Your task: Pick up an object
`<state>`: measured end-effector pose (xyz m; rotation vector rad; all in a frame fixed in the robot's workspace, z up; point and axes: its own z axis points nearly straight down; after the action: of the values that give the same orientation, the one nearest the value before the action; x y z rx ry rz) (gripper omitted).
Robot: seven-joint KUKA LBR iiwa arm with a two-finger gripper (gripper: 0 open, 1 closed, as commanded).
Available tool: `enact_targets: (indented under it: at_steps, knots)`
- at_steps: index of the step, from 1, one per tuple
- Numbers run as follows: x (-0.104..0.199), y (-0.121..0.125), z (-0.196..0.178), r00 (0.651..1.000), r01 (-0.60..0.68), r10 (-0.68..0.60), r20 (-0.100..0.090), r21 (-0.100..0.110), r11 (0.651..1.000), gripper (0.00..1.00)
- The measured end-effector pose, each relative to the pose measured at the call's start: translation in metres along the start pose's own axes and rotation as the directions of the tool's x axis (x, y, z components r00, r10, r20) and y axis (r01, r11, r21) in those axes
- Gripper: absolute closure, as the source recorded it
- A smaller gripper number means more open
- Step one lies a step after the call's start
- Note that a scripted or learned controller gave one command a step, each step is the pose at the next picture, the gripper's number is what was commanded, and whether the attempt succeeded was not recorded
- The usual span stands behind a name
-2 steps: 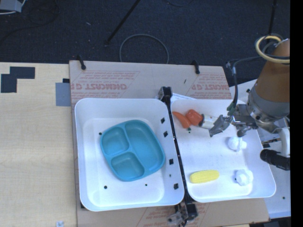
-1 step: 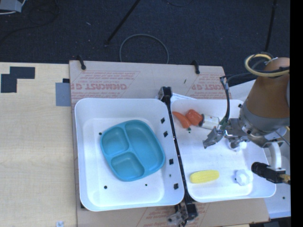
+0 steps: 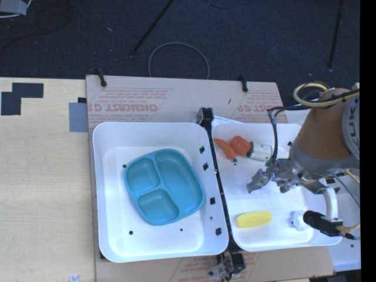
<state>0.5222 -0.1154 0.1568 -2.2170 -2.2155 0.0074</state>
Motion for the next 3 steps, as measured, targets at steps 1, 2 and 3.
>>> enact_targets:
  at_steps: [1, 2, 3]
  knots:
    - [0.002, -0.004, 0.064, 1.0, 0.001, -0.001, -0.001, 0.0, 1.0, 0.0]
    - [0.0, -0.003, 0.051, 1.0, -0.007, 0.007, 0.0, -0.002, 1.0, 1.0]
    - [-0.006, 0.0, -0.01, 1.0, -0.001, 0.001, 0.002, -0.01, 1.0, 1.0]
